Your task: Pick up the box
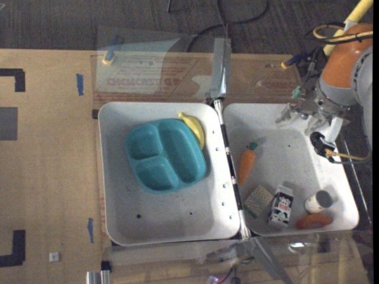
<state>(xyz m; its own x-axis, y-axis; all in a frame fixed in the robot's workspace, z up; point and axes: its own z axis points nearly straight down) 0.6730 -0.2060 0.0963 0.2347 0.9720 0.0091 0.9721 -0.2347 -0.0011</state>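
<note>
From above, the tabletop (47, 176) carries two shallow white bins side by side, meeting along a raised seam near the middle. The left bin (118, 218) holds a teal divided tray (166, 154) with a yellow banana (194, 128) tucked against its upper right edge; bare floor runs along this bin's bottom and left sides. The right bin (278, 147) has open room across its upper and middle floor, while its things crowd the lower part: an orange carrot (246, 164) lies close to the seam, a beige sponge (259, 200) sits below it, and the box (280, 205), a small carton, stands just right of the sponge near the bottom rim. Its face bears a black-and-white printed picture, and any lettering is too small to read. Further right sit a small cup (318, 201) and a reddish sausage-shaped piece (314, 220) by the corner. The claw (305, 112) hangs over the bin's upper right rim, well apart from the box, and whether it is parted or closed cannot be told; nothing is seen in it.
</note>
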